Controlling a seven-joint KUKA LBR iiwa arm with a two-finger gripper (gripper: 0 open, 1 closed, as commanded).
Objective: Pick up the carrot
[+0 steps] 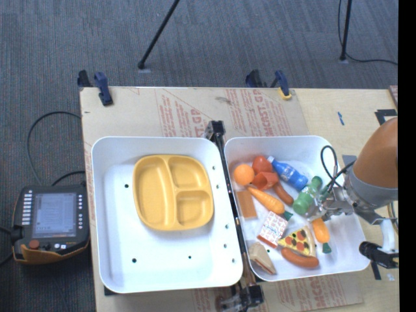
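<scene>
Sandwich wedge (262, 260) nearest; carrot (267, 200) mid-bin, loose among toys. End effector (323, 208) hovering by bench's right edge, grip state unclear.

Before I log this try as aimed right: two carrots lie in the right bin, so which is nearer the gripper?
The small carrot just below the gripper; the longer carrot lies further left, by the orange ball.

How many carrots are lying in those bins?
2. One carrot lies slantwise in the middle of the right bin, below the orange ball. A second, smaller carrot sits at that bin's right side, just under the gripper. Others may be hidden in the pile.
</scene>
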